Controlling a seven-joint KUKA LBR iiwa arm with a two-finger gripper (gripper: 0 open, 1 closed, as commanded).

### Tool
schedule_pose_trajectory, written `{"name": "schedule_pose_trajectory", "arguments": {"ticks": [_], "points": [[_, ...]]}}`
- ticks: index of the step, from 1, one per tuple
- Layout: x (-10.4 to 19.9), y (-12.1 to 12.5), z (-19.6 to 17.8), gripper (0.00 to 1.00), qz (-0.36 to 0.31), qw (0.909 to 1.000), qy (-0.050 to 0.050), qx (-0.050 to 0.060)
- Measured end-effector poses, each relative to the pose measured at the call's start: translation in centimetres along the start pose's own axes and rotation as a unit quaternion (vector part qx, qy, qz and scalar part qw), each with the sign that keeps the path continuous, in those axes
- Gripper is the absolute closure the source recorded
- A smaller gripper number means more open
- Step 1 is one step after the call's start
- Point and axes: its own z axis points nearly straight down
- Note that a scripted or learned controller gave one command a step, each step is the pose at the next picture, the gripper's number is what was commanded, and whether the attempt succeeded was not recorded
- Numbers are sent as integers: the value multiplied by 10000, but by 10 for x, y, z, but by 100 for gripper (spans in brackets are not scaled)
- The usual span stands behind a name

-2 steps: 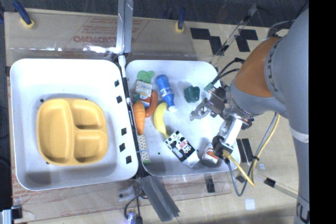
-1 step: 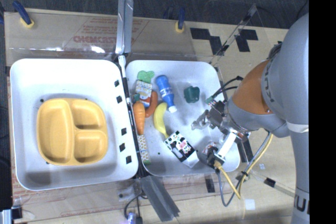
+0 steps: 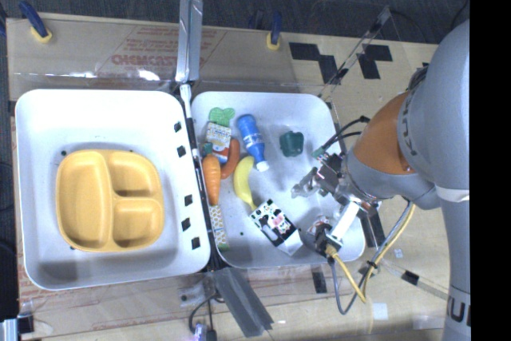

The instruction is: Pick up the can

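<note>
Camera view showed the pick not yet done: what looked like the can (image 3: 217, 133) lay by the right bin's (image 3: 271, 97) left wall, well apart from the gripper (image 3: 310, 186). I could not tell whether the gripper was clenched or released. A blue bottle (image 3: 251, 138), a carrot (image 3: 211, 180) and a banana (image 3: 242, 184) crowded the can.

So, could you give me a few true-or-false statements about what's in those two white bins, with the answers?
1. The yellow plate lies in the picture's left bin. True.
2. The banana lies on that plate. False: it lies in the right bin, beside the carrot.
3. The blue bottle is in the right bin. True.
4. The tool hangs over the yellow plate. False: it is over the right bin, towards its right side.
</note>
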Motion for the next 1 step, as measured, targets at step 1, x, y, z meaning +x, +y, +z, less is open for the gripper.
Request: {"name": "schedule_pose_trajectory", "arguments": {"ticks": [1], "points": [[21, -31, -11, 0, -210, 9997, -54, 121]]}}
